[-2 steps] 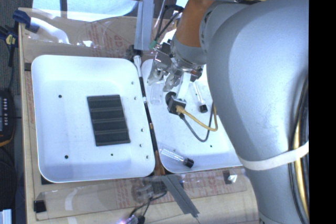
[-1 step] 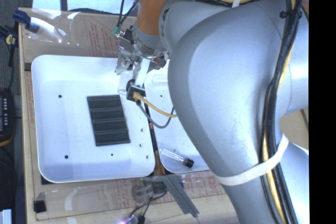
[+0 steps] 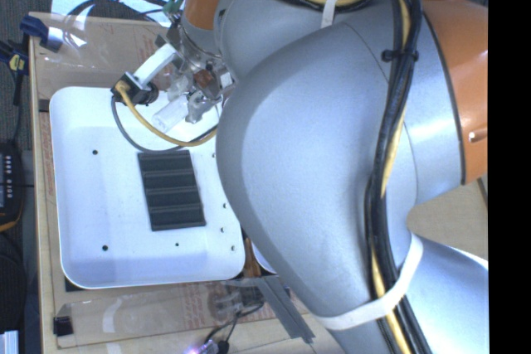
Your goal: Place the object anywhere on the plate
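Note:
A white bin [image 3: 91,178] fills the left half of the camera view. On its floor lies a dark grey ribbed rectangular piece [image 3: 172,191], flat and lengthwise. My gripper [image 3: 189,99] hangs over the bin's far right corner, above and slightly right of that piece and apart from it. The gripper's tip is a clutter of metal and clear parts, and I cannot make out anything held there. The big grey arm body [image 3: 332,145] hides everything to the right.
A yellow cable [image 3: 153,133] loops down from the gripper over the bin's upper part. A sliver of the second bin [image 3: 255,259] peeks out beside the arm. Cables and a blue clamp [image 3: 33,27] lie at the bench's far left corner.

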Robot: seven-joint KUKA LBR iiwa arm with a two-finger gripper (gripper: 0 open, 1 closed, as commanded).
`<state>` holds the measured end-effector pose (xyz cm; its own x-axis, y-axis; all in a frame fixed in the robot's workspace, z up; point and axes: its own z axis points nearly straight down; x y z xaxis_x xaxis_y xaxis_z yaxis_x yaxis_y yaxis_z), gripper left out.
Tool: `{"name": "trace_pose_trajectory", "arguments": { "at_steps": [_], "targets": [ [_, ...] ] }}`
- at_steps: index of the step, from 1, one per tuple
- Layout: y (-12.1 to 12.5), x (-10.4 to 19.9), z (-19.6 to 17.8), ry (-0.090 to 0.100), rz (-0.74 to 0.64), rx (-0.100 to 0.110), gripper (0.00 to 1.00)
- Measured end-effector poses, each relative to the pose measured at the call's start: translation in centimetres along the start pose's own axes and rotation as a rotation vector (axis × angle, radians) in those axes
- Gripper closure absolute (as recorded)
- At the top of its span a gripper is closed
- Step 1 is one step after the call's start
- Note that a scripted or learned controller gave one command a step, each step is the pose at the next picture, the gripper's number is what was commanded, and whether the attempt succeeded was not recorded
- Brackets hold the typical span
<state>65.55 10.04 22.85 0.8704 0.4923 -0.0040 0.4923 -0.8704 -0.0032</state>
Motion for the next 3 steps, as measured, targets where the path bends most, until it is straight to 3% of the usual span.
{"name": "trace_pose_trajectory", "arguments": {
  "at_steps": [1, 2, 3],
  "targets": [
    [10.5, -9.0, 3.8, -0.002, -0.065, 0.003, 1.00],
    [5.2, -4.4, 3.6, 0.003, 0.309, 0.000, 1.00],
    [0.9, -13.2, 0.8, -0.001, -0.228, 0.004, 1.00]
  ]
}}
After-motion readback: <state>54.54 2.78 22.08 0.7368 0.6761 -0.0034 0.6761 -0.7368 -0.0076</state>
